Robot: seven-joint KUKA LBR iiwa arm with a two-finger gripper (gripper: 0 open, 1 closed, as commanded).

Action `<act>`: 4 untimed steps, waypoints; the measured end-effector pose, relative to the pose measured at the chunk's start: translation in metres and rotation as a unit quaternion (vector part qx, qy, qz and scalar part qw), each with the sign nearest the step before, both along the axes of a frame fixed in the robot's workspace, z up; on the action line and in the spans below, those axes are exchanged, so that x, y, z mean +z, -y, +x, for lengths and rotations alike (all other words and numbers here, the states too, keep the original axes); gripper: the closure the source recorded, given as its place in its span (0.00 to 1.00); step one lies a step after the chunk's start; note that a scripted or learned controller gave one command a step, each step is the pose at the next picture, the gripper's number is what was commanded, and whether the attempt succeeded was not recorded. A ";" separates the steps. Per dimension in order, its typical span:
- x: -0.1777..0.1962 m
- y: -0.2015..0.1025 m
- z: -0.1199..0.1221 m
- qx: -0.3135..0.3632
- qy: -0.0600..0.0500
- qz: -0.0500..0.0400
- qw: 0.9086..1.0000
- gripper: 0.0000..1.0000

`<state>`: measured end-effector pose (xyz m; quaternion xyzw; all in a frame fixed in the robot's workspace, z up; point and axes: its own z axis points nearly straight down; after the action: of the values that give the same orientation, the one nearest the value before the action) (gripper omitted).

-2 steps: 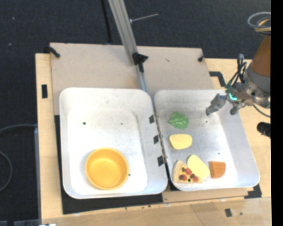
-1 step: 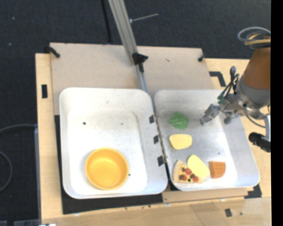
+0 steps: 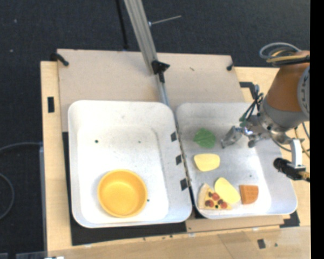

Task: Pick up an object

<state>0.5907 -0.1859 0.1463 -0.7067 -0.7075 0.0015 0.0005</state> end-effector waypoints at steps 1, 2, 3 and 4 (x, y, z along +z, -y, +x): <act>-0.048 0.001 0.000 -0.001 0.000 0.000 1.000 0.00; -0.034 0.002 0.001 -0.003 0.004 -0.001 1.000 1.00; 0.017 0.012 -0.001 -0.001 0.003 0.000 1.000 1.00; 0.078 0.011 0.001 0.001 0.003 0.000 1.000 1.00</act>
<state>0.5921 -0.1972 0.2238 -0.7063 -0.7079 -0.0002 -0.0016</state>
